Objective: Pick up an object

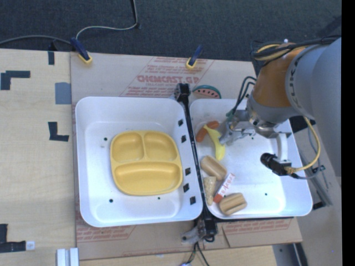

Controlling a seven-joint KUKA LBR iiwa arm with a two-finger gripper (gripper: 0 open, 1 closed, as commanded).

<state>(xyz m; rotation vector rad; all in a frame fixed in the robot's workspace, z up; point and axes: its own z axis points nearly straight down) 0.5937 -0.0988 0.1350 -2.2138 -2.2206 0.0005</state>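
Observation:
My gripper (228,134) hangs low over the upper left part of the right bin (277,195), right above a yellow banana (215,143). An orange piece (201,133) lies just left of the banana. Lower in the same bin sit a tan bread roll (213,167), a small red and white packet (224,186), a beige block (209,187) and a hot dog bun (232,203). From this angle nothing shows as lifted off the bin floor.
The left bin (94,121) holds a yellow divided plate (146,162). A black divider (188,143) separates the bins. Cables (302,168) loop off the wrist over the right bin's right side. Two yellow clamps (82,52) hold the cardboard at the back.

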